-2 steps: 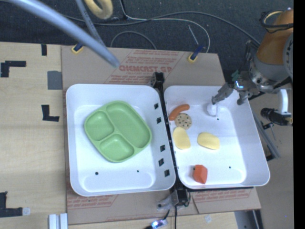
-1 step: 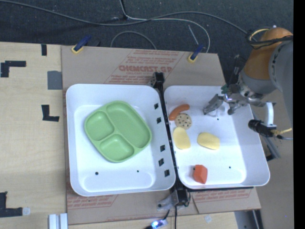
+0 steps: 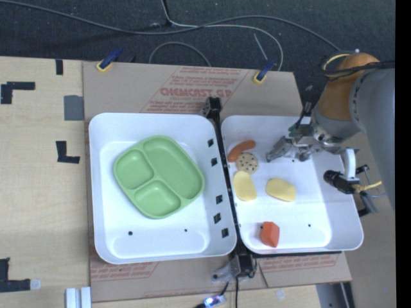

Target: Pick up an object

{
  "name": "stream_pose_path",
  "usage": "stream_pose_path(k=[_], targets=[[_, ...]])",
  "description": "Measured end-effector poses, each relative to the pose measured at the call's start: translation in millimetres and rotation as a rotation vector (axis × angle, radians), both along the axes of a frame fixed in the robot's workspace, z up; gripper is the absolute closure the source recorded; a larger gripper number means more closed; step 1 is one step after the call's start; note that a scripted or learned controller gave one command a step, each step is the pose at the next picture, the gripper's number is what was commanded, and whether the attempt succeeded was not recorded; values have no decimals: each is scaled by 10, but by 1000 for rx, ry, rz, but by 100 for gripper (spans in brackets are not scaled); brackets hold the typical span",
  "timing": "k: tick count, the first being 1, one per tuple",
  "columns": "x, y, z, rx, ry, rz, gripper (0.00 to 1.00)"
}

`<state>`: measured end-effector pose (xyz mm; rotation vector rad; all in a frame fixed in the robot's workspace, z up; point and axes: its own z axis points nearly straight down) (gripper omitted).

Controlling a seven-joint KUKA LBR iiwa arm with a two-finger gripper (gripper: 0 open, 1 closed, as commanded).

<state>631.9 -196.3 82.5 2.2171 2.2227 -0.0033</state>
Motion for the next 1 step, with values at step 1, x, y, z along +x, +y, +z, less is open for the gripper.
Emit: stream_pose_path(k=[1], targets=[[14,-1,141,-1,-4,0,100]])
